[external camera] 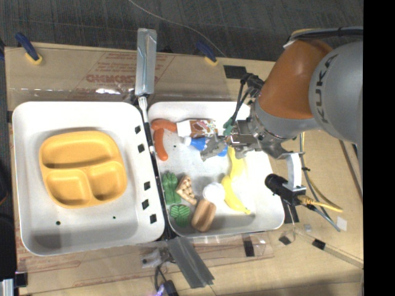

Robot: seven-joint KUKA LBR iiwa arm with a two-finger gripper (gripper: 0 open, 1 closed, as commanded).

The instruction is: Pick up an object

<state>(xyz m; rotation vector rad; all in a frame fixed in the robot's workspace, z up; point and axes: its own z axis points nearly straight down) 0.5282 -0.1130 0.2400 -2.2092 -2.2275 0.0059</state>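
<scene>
Yellow divided tray (82, 167) in white left bin (24, 227), yellow banana (233, 187), orange sausage (160, 137), green toy (170, 185), brown bun (203, 215), grey-and-orange arm (308, 85)

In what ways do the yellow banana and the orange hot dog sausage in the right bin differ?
The yellow banana is yellow and lies near the right bin's right side. The orange hot dog sausage is orange-red and lies at the bin's upper left, beside the divider. The banana looks longer and runs partly under the gripper, while the sausage lies apart from it. Both are curved, elongated toy foods in one white bin.
</scene>
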